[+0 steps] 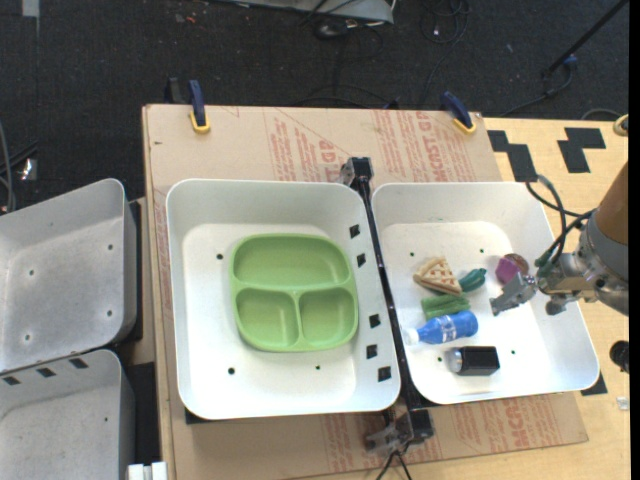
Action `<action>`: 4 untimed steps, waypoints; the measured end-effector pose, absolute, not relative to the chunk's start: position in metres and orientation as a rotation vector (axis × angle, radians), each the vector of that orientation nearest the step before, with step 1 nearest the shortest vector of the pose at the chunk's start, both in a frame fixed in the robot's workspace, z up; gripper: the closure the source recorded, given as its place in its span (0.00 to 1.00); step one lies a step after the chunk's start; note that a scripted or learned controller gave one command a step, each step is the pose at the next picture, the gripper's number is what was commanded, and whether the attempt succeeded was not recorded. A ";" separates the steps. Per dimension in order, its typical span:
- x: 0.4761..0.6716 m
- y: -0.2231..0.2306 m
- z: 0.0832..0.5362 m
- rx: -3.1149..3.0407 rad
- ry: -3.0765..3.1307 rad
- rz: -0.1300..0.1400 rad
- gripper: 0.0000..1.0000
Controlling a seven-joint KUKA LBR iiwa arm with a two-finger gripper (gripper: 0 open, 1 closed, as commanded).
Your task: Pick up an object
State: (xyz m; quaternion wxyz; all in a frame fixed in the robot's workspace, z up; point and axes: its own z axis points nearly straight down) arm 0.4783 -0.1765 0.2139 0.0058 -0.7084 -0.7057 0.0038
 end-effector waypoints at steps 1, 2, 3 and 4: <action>0.481 -0.176 0.220 -2.221 -2.222 0.001 0.00; 0.489 -0.181 0.171 -2.221 -2.218 0.003 0.00; 0.484 -0.175 0.125 -2.220 -2.216 0.003 0.00; 0.484 -0.175 0.091 -2.222 -2.219 0.001 0.00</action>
